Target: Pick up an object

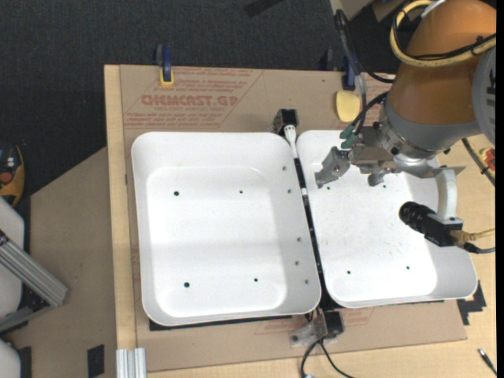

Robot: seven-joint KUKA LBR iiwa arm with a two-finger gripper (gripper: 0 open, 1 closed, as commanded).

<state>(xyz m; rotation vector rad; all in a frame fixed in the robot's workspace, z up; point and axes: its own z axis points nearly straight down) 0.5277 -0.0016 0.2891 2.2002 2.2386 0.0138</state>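
In the camera view, a shallow white plastic left bin (213, 235) and a shallow white plastic right bin (370, 250) are seen side by side on the brown cardboard-covered tabletop (197, 97). The grey, orange-banded arm (441, 61) is extended from the right. Its grey metal claw (329, 172) is held over the right bin's upper left part, near the shared rim. Its state cannot be told, nor where the thing to be picked lies.
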